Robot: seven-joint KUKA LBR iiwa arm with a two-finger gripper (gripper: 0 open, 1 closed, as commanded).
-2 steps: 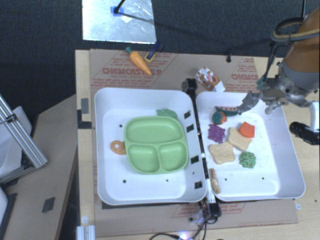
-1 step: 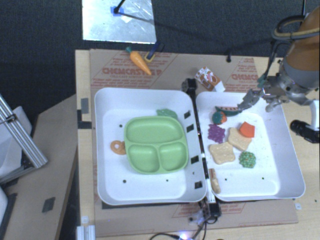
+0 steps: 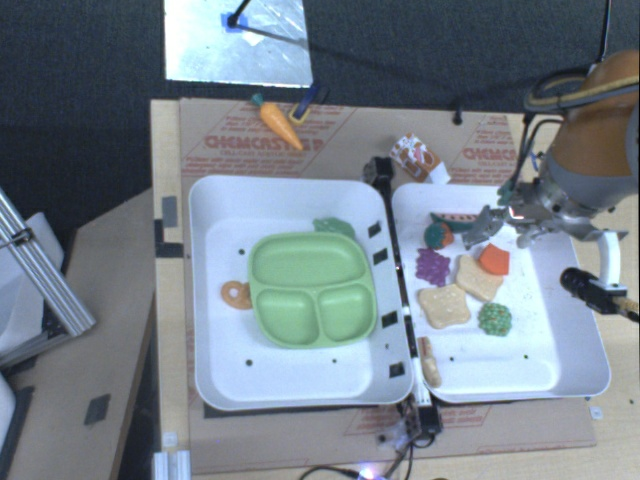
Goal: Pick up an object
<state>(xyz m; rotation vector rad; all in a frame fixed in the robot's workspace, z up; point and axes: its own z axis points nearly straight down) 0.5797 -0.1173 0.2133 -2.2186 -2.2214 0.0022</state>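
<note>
While the arm (image 3: 590, 118) reaches in from the right, its gripper (image 3: 487, 226) hangs low over the back of the right bin (image 3: 575, 368), and whether it is spread or pressed together cannot be told. Just beneath it lie a teal and red toy (image 3: 438, 235) and a slim red-and-green strip (image 3: 452, 217) whose long axis runs left to right. Near them sit an orange block (image 3: 494, 260), a purple grape bunch (image 3: 432, 265), two toast slices (image 3: 444, 306), tilted, and a green broccoli piece (image 3: 494, 318). Over in the left bin (image 3: 215, 368) rests a green divided plate (image 3: 310, 288) with a small pretzel (image 3: 236, 295) beside it. Behind the bins, a toy carrot (image 3: 279, 124) lies on cardboard (image 3: 220, 148) with its tip pointing right and forward. Red print on the cardboard seems to read "CHEMCAST", though it is faint.
</note>
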